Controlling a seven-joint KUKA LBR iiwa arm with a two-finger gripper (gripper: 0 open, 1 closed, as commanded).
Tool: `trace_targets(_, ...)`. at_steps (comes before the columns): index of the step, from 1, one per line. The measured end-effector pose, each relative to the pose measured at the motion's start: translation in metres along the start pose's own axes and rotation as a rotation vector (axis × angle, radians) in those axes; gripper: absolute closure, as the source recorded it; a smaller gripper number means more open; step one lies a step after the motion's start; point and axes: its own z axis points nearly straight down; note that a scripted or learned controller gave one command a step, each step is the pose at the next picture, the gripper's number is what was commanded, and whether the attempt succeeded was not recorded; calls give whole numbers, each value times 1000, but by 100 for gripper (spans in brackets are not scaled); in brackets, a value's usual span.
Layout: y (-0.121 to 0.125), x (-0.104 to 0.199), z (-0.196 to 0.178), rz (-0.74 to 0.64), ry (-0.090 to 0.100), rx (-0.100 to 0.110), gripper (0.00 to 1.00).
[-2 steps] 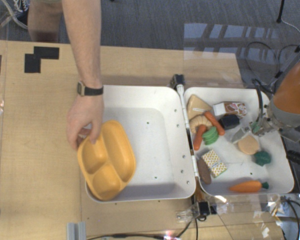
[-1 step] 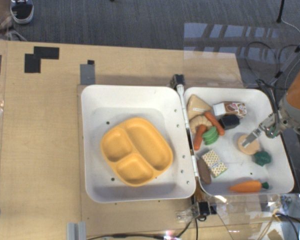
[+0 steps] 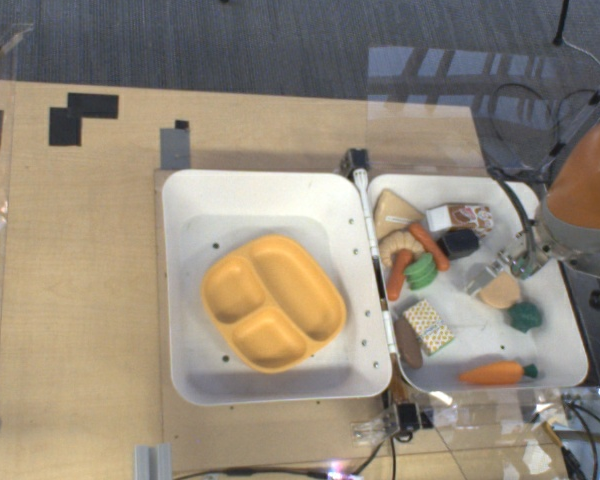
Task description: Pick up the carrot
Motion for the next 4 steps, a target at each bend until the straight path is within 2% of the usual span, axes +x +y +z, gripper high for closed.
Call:
trace_targets(1,4,-1,-13,-3,-4,-6,100)
trace_targets(2,3,-1,-12,-3,-3,-6,0)
trace_targets(3,-29,22,-1,-350,0,0,0)
trace_targets(4,-11,9,0,-183,2,1,0)
